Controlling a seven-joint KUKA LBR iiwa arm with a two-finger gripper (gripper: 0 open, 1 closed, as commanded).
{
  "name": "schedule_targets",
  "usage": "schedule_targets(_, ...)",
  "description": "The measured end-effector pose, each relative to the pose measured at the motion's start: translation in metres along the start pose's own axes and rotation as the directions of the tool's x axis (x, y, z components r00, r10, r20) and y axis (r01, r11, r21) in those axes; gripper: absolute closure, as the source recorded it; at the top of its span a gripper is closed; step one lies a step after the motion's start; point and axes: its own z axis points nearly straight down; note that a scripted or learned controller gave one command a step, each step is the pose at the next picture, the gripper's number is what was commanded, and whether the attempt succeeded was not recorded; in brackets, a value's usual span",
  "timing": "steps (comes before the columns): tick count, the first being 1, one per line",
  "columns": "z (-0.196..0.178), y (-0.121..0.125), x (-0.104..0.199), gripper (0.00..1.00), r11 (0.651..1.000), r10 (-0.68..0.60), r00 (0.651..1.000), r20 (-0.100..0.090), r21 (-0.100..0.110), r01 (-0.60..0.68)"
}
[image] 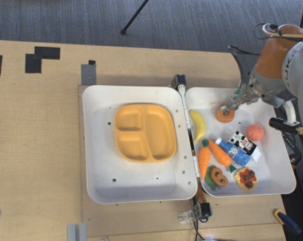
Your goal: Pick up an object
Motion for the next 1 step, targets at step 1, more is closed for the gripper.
schedule_targets(1,-0.0644,0.0122,0.0518,1.00,0.995,0.103,0.995,-0.004,0.003,-0.103)
